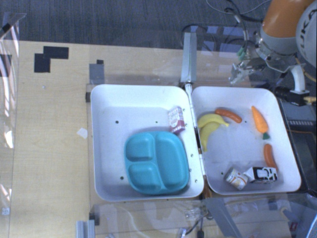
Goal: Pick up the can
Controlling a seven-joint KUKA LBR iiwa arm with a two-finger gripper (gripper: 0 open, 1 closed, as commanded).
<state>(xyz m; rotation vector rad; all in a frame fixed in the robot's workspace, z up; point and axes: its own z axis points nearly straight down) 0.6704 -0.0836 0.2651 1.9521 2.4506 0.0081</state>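
The gripper [241,72] hangs above the bench just beyond the far rim of the right bin [282,114], under the arm's orange band; its state cannot be told from this view, and nothing shows in its grasp. Closest to it, below and slightly left inside the right bin, lies a sausage [228,115] touching a banana [209,126] that rests against the bin's left wall. Below and to the right of the gripper a carrot [259,119] lies near the right wall, with a second sausage [269,155] further down the same side. At the near edge of that bin, well apart from the gripper, a small crumpled can [236,178] lies on its side just beside a black and white carton [264,174]. Further left, in the left bin [104,133], a red and white packet [176,120] sits against the dividing wall, and a blue divided plate [156,162] lies nearer the front.
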